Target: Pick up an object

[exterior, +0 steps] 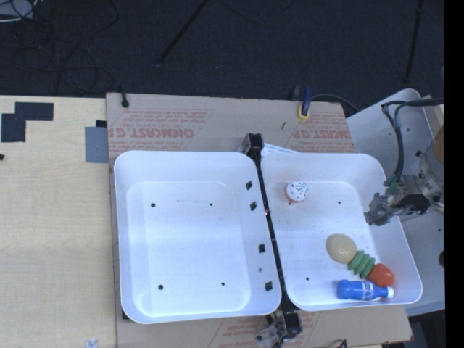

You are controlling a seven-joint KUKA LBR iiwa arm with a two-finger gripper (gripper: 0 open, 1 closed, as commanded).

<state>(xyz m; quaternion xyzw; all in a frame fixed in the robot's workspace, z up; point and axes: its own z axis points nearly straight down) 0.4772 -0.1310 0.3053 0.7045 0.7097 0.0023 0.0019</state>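
And here's the gripper (378, 212), sitting right at the three o'clock rim of the right bin (319, 171), a dark grey tip poking over the white wall. Spread or pressed together? Can't tell from up here, it's too small and too dark. Nothing shows in its grasp. Behind it, further toward three o'clock, the wrist hardware and a looping black cable (397, 133) trail off to the edge of the view.

Now the pickings, all in that right bin. Nearest the gripper, down at about seven o'clock from it, lies a beige egg-shaped object (341, 247). Touching that one's five o'clock side is a green ridged piece (361, 262), and just beyond that, same direction, an orange-red rounded object (383, 274). A neat diagonal line, those three! Just below them, at the bin's five o'clock corner, a blue bottle (362, 290) lies on its side, white cap pointing to three o'clock.

Well apart from that cluster, up at eleven o'clock in the bin, a small round white speckled object (297, 191) stands alone with a hint of red beneath.

At nine o'clock, across the black divider (262, 220), sits the left bin (119, 216). Both rest on a cardboard sheet (181, 125) with red print, and a yellow-and-blue clamp (305, 105) bites its twelve o'clock edge. The pale wood surface (51, 223) stretches away to nine o'clock.
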